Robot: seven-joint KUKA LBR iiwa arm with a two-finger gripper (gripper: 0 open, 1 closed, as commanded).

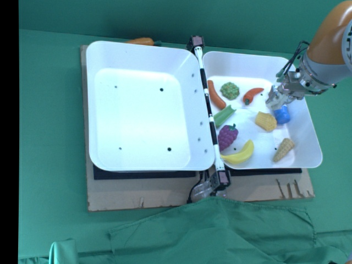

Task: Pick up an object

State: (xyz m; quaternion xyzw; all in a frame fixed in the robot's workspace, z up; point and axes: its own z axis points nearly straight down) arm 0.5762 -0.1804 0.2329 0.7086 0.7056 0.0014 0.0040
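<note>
Blue toy [282, 115] beneath gripper [275, 100], right bin [311, 142], no legible writing

Scene being lit brightly and evenly from above, left bin [137, 114] floor being washed out by glare, shadows being kept soft, focus being slightly soft throughout

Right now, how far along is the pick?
Done: the gripper has reached the right bin, just above the blue object. In hand: nothing visibly held. Left: closing on an object and lifting it; the banana, grapes and corn lie untouched.
</note>
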